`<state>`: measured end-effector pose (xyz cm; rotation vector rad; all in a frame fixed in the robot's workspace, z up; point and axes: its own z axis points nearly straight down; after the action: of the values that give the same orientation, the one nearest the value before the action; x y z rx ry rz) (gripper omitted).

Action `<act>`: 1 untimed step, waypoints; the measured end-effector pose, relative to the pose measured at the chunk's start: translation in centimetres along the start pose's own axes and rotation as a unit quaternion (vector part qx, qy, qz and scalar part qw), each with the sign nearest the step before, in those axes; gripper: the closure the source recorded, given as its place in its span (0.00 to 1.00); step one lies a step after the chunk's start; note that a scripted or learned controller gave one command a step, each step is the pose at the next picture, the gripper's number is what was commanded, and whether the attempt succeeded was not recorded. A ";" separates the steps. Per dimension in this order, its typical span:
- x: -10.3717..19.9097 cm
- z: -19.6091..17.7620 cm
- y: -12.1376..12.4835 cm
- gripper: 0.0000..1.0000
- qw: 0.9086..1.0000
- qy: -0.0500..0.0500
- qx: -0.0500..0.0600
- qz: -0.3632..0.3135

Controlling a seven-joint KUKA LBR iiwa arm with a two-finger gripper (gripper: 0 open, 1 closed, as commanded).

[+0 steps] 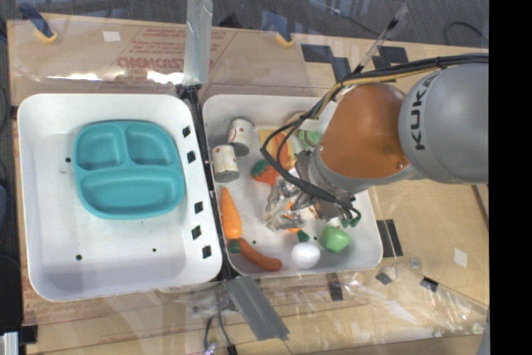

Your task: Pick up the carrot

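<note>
Fingers [287, 208] hang low in the middle of the right bin [366, 249], whether spread or closed I cannot tell, while the carrot [230, 214] lies ungrasped along its left wall, so pickup remains undone.

My arm [445, 125] looks smooth grey with a glossy orange band; the carrot [230, 214] and teal tray [129, 168] look like smooth plastic.
</note>
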<state>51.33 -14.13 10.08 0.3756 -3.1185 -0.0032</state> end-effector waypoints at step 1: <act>-5.4 -9.5 4.5 1.00 0.988 -0.004 0.001 0.153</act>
<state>55.50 -8.54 19.55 -0.1069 -3.1463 0.0001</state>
